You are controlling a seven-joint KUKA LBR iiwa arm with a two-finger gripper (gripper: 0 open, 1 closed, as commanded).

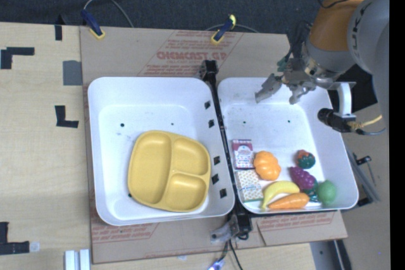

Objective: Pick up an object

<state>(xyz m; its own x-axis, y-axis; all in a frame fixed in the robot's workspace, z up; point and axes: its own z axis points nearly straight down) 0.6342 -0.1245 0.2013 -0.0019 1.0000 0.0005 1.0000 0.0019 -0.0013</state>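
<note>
My gripper (279,93) hangs open over the far edge of the right bin (278,123), with nothing between its fingers. Toy food lies in that bin's near part: an orange fruit (267,165), a yellow banana (279,190), an orange carrot (288,202), purple grapes (303,177), a green round fruit (327,192) and a small red and green piece (305,159). Two small cards lie by the bin's left wall, one red (242,153) and one pale (249,185). All of these sit well below the gripper in the view.
The left bin (120,110) holds a yellow divided plate (169,170). Clamps (223,30) and cables lie on the cardboard sheet beyond the bins. The arm's grey body and orange band (342,16) stand at the right.
</note>
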